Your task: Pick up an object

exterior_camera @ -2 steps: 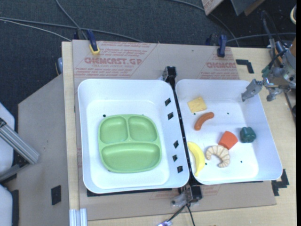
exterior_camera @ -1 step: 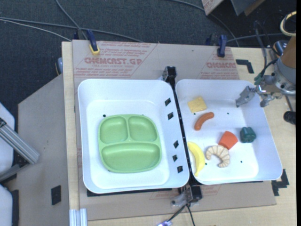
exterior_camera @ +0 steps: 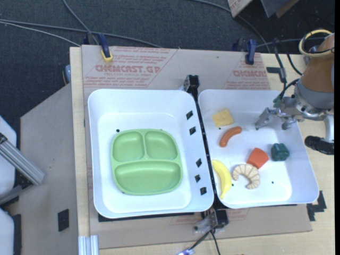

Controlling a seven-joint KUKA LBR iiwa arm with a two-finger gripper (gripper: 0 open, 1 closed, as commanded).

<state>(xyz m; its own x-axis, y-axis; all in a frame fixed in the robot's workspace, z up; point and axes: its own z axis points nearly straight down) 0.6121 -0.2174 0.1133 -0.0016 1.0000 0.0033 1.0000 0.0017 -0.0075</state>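
The right bin point(exterior_camera: 297, 191) holds several toy foods: a yellow cheese wedge point(exterior_camera: 223, 117), an orange sausage point(exterior_camera: 230, 136), a red block point(exterior_camera: 257, 157), a dark green piece point(exterior_camera: 280, 152), a croissant point(exterior_camera: 248, 175) and a banana point(exterior_camera: 222, 177). My gripper point(exterior_camera: 275, 122) hangs over the bin's far right part, above the dark green piece and to the right of the cheese. Its fingers are spread open and nothing sits between them.
A green divided plate point(exterior_camera: 146, 161) lies in the left bin point(exterior_camera: 101, 142). A black divider point(exterior_camera: 197, 137) runs between the two bins. Blue clamps point(exterior_camera: 104, 49) hold the board at the back, and cables trail across the dark floor.
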